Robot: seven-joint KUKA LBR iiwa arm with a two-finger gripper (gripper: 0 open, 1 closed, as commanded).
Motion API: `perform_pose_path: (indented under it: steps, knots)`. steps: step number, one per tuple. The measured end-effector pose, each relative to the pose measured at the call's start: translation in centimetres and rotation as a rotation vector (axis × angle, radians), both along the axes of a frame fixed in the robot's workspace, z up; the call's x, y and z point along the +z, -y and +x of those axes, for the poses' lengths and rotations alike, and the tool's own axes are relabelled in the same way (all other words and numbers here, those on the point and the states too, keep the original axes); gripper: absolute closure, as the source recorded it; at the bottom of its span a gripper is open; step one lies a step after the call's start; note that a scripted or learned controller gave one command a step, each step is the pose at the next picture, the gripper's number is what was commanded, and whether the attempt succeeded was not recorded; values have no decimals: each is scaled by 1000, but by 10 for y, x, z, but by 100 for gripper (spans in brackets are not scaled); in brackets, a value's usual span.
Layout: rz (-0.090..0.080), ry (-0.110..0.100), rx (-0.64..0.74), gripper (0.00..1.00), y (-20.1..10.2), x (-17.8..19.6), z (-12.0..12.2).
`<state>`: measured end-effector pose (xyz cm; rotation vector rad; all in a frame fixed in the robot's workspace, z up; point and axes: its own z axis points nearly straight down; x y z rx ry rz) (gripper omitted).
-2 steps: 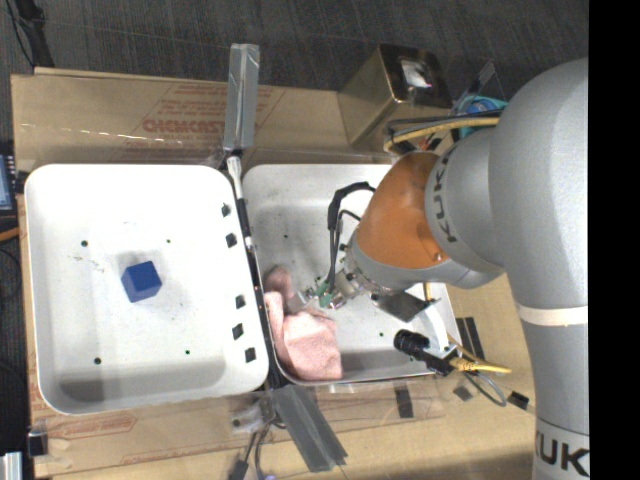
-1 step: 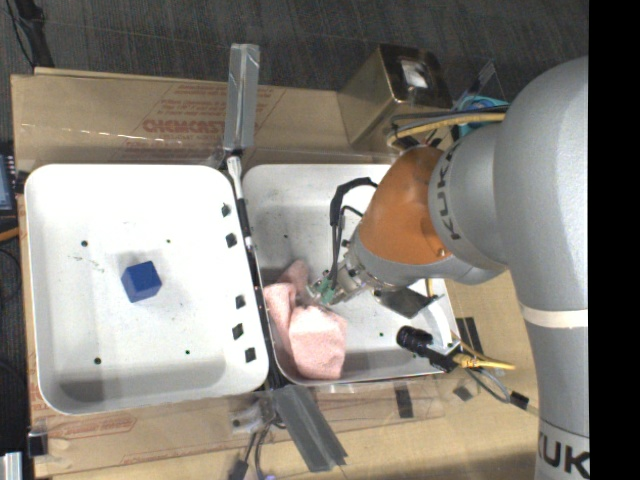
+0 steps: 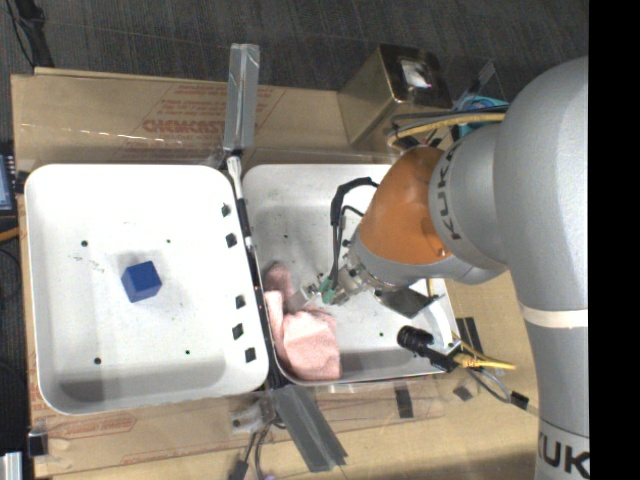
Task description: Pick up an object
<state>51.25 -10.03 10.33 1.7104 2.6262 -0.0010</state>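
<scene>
A blue cube (image 3: 142, 280) lies in the left bin (image 3: 60, 208), left of its middle. In the right bin (image 3: 290, 193), pink soft things (image 3: 305, 343) lie bunched against the near left corner, one smaller pink piece (image 3: 277, 279) just above them. My gripper (image 3: 325, 290) reaches down into the right bin, low over its floor, just right of the small pink piece and above the larger pink bundle. A small green bit shows at its tip. The arm's orange band and grey body cover the bin's right half.
The divider between the bins (image 3: 243, 268) carries several black clips. A brown box (image 3: 392, 88) stands behind the right bin. Cardboard (image 3: 120, 118) lies under and behind both bins.
</scene>
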Motion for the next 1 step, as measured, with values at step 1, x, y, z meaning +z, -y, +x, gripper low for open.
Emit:
perform_pose_path:
  steps: [1]
  knots:
    - [2,0,8,0,3,-10,-34]
